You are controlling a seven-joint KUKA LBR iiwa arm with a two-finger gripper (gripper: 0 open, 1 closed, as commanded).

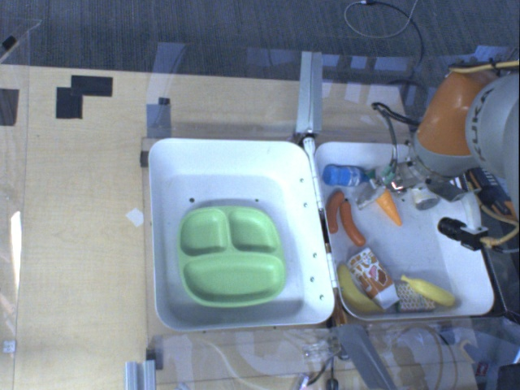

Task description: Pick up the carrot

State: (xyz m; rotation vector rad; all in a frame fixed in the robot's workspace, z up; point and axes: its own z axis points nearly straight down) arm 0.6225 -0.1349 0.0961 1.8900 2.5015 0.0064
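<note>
My pincer sits low in the right bin, its tips partly hidden under my wrist; whether they are spread or pressed together I cannot tell. One carrot lies just beside them. Count: two sausages, two bananas, one blue bottle, one green tray in the left bin.
</note>
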